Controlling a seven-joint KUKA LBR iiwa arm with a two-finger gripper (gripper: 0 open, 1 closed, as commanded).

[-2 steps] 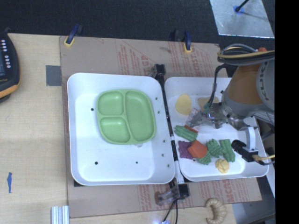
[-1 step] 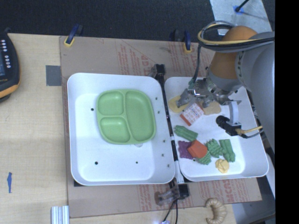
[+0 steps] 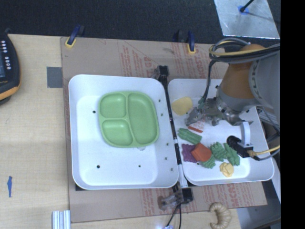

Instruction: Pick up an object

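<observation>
My gripper [image 3: 199,117] hangs low over the upper left part of the right bin [image 3: 259,174], and the arm comes in from the right. Just below it lies a small red and white piece [image 3: 195,127]. To its left sits a pale yellow round toy [image 3: 181,105]. In front lie a long green vegetable [image 3: 189,136], a purple piece [image 3: 188,152], an orange-red piece [image 3: 202,152], a green leafy toy [image 3: 220,151] and a small yellow toy [image 3: 227,169]. I see nothing held by the gripper.
The left bin [image 3: 86,171] holds a green divided plate [image 3: 128,119]. A tan curled object [image 3: 220,214] lies on the bench in front of the right bin. A black and orange pendant [image 3: 6,66] rests at the far left.
</observation>
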